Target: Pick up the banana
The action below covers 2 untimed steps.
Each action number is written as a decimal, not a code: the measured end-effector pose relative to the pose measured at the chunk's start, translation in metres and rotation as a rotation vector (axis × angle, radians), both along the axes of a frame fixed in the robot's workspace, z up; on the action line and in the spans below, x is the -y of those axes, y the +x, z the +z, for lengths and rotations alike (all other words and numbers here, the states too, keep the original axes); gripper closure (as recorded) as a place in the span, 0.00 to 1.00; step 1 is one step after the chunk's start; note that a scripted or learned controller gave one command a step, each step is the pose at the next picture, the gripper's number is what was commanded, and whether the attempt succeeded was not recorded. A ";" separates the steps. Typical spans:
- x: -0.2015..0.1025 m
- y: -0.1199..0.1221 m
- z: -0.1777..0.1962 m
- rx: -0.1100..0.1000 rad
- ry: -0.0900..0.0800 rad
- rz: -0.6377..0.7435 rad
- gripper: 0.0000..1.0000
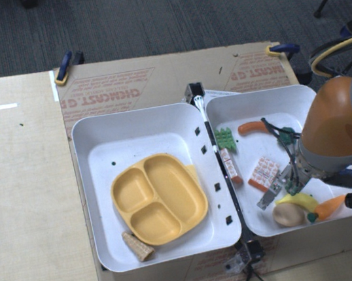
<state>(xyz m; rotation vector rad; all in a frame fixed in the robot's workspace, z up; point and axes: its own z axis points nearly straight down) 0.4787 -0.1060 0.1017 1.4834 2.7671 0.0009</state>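
The gripper (288,186) hovers just above the banana (298,201), which lies in the right bin (302,98) between potato (288,215) and carrot (328,207); whether it is clenched I cannot tell; the lift remains undone

Two bins side by side. Left bin (96,182) – divided plate (159,198) in the middle, cork-like block (138,246) at its near-left edge. Right bin (259,228) – banana (298,202) at near edge, between potato (288,215) and carrot (329,207); gripper (275,188) just left of banana.
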 end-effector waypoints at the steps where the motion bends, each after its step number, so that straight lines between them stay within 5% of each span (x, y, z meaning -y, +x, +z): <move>1: 0.000 0.000 0.113 0.001 -0.001 -0.004 0.00; 2: 0.025 0.001 -0.009 -0.001 0.000 0.467 0.00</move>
